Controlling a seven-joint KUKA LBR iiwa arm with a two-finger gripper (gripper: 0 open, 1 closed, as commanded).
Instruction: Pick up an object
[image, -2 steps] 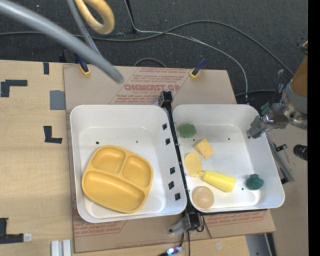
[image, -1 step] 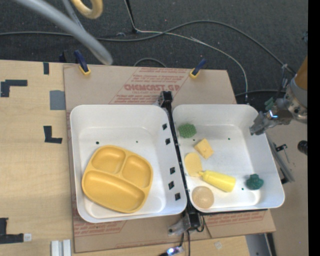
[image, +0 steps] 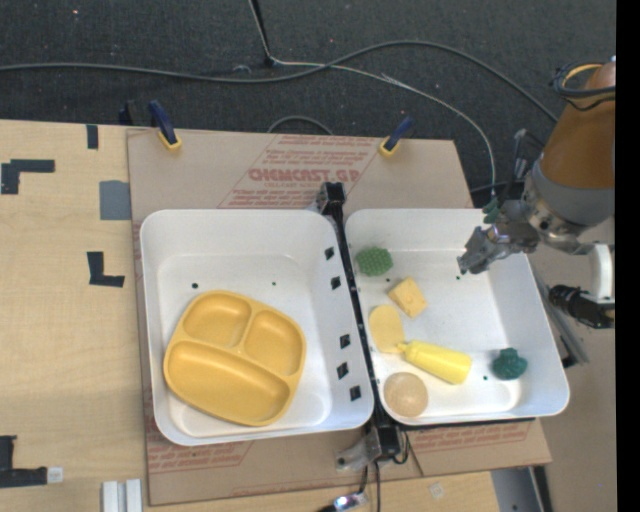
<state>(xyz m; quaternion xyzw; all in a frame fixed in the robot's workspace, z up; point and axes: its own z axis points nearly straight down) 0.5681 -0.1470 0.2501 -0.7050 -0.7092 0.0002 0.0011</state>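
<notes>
The 2 shallow white bins sit side by side on a brown cardboard sheet (image: 290, 175), which is held by 2 blue-and-yellow clamps (image: 163, 125) near the upper centre of the frame. The left white bin (image: 165, 235) holds a yellow plastic divided plate with 3 compartments (image: 235, 356), lying flat in its lower half. The right white bin (image: 520, 300) holds 6 small things: a green bumpy ball-shaped toy (image: 374, 261) near its upper left corner, a pale yellow wedge like a cheese block (image: 407, 297) just below and to the right of it, a flat pale yellow oval piece (image: 386, 326) below that, a bright yellow cylinder-shaped toy (image: 437, 361) lying at a slant and touching the oval's lower edge, a round tan disc (image: 406, 394) at the bin's lower left, and a small dark green lumpy toy (image: 508, 364) near the lower right wall, well apart from the others. The grey arm with its orange band (image: 585, 130) enters from the upper right of the frame, and its two-finger gripper (image: 472, 260) hangs over the upper right part of the right bin, above bare white floor. Nothing shows between the gripper's tips, and how far they are parted cannot be told from this angle. Black cables (image: 330, 60) trail across the dark floor at the top.
</notes>
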